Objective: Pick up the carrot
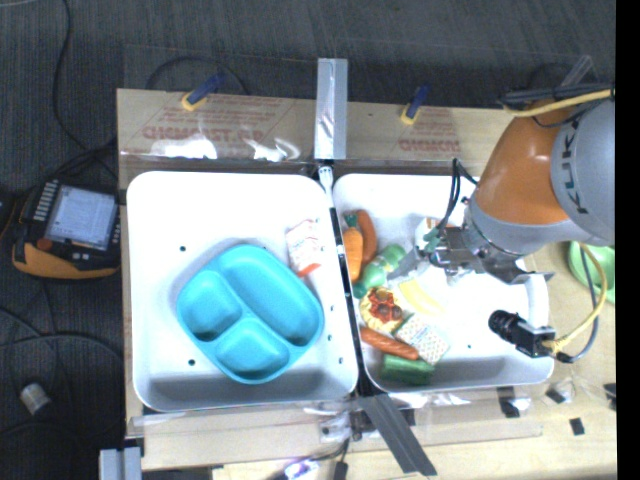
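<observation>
Gripper (440,253) sits low over the right bin (470,358), near its middle and toward the back; its tips blur into dark hardware there, so I cannot tell whether they are apart or together, and nothing shows between them; just left of it lie green toy pieces (385,265); a pale yellow piece (420,296) lies just below it.

Carrot (352,252): orange, lying lengthwise along the left wall of the right bin, close to the divider between the bins, apart from the gripper; a second orange-red piece (367,232) lies just beside it toward the back; a long orange piece (390,345) lies slanted nearer the front, next to a patterned packet (430,343) and a dark green item (405,366); a red and yellow packet (382,306) sits between these groups.

Above the gripper, the arm's orange band (525,173) and grey body (600,168) come in from the right; a black cylindrical fitting (518,332) hangs over the right bin's front right.

Left bin (150,368): a blue divided tray (250,311) lies tilted at its centre; a small white and red carton (304,245) rests near the divider wall.

Outside the bins, a handheld pendant with a screen (70,226) lies on the dark floor at left.
</observation>
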Controlling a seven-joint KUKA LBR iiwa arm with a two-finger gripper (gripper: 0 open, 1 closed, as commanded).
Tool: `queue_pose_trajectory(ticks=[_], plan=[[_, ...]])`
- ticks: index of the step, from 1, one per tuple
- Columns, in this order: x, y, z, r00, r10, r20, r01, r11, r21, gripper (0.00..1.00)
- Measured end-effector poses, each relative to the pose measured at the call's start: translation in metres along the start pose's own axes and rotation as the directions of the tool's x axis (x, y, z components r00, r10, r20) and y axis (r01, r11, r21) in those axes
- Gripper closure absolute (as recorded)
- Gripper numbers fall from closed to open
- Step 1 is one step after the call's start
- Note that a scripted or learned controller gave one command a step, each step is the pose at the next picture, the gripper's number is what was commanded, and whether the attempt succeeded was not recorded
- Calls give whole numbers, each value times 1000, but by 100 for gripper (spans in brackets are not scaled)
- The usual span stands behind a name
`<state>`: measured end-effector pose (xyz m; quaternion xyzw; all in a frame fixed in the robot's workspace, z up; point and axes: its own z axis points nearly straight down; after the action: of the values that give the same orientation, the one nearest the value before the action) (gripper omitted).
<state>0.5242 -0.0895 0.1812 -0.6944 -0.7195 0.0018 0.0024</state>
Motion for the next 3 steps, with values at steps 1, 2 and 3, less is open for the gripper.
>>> queue_pose_trajectory(ticks=[1,2,3], plan=[[61,5,0,979,202,1,-202,979,-1,0],[108,-38,1,978,207,2,-207,978,2,0],[109,-38,-5,978,207,3,-207,978,9,100]])
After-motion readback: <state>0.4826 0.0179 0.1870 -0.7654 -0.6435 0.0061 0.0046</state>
